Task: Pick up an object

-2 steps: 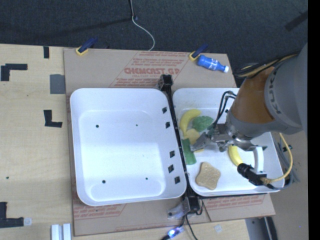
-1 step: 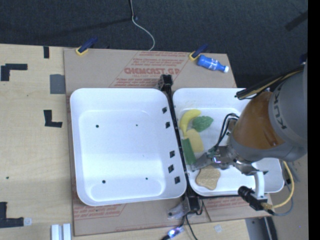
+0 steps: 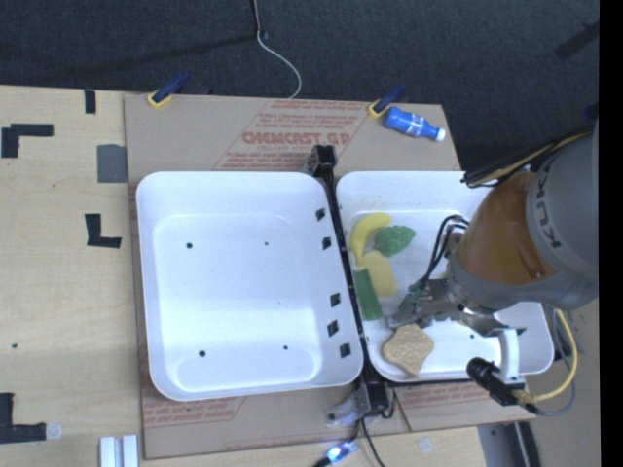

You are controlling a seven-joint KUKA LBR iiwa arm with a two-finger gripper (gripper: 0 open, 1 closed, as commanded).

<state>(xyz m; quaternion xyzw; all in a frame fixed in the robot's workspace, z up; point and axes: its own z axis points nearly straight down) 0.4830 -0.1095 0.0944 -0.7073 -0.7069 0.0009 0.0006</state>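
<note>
The tan sponge (image 3: 408,348) lies at the near edge of the right bin (image 3: 443,188), just below the hand (image 3: 414,311). A yellow banana (image 3: 367,233) and green toy (image 3: 394,239) lie farther back. I cannot tell the hand's state. Nothing is lifted yet.

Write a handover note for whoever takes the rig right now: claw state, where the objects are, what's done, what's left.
Claw: low in the right bin; open or shut can't be told, nothing seen in it.
Objects: all in the right bin's left part. Yellow piece and green leafy piece at top, dark green strip by the divider, tan piece near the front, just below the claw.
Done: the reach in; no pick.
Left: grasp one and lift.
</note>
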